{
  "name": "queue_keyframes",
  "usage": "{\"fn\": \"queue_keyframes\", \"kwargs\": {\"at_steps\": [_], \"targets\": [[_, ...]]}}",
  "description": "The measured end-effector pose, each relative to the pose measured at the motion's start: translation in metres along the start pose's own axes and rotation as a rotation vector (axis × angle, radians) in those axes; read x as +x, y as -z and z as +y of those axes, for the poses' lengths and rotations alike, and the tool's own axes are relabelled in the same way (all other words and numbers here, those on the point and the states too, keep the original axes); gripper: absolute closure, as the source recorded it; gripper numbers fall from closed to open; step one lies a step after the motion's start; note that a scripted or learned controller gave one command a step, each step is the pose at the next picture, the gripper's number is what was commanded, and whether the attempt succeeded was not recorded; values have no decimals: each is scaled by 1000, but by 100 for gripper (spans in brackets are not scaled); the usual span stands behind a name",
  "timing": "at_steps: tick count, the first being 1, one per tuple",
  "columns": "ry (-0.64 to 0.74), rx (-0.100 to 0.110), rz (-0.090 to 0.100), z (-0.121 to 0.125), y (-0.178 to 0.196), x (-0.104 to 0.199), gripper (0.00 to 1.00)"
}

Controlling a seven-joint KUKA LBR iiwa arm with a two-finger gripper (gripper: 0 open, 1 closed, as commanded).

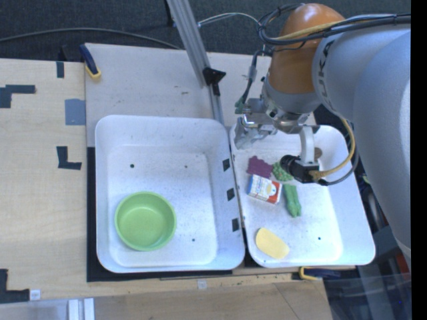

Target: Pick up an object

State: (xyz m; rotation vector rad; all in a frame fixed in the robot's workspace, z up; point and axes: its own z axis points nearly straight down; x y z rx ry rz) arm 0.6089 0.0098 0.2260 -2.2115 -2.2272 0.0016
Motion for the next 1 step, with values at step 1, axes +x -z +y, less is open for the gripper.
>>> {"fn": "queue_keyframes", "kwargs": {"at_steps": [1], "targets": [[1, -1, 0, 3, -1, 61, 100]]}}
